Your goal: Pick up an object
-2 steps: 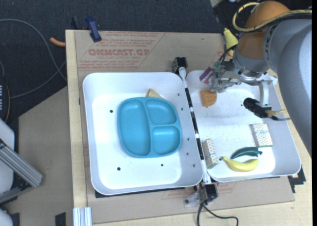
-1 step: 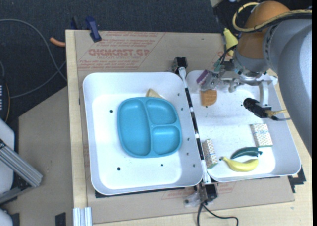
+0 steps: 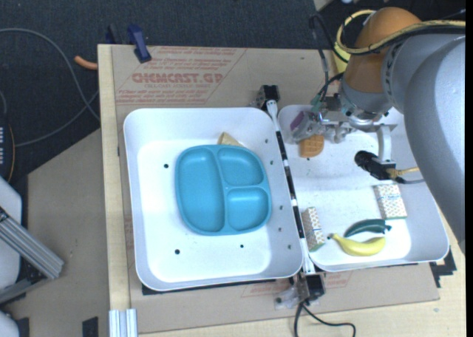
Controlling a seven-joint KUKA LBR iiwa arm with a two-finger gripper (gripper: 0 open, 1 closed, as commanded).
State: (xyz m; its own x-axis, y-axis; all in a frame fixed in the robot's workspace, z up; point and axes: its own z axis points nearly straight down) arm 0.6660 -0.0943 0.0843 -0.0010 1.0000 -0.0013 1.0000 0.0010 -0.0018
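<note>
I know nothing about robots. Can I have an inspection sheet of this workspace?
Surface: left bin and right bin, side by side on printed cardboard.
Job's things: right bin: banana, teal item against it, patterned packet, second packet by the inner wall, orange-brown piece. Left bin: blue divided plate, tan scrap behind it.
Clutter: blue clamp on the cardboard's far edge.
Grippers: gripper over the right bin's far corner, close by the orange-brown piece; a hold cannot be told.
Cables: thin cable on the floor at left; black cable below the bench front.
Surroundings: dark carpet, metal rail lower left.
</note>
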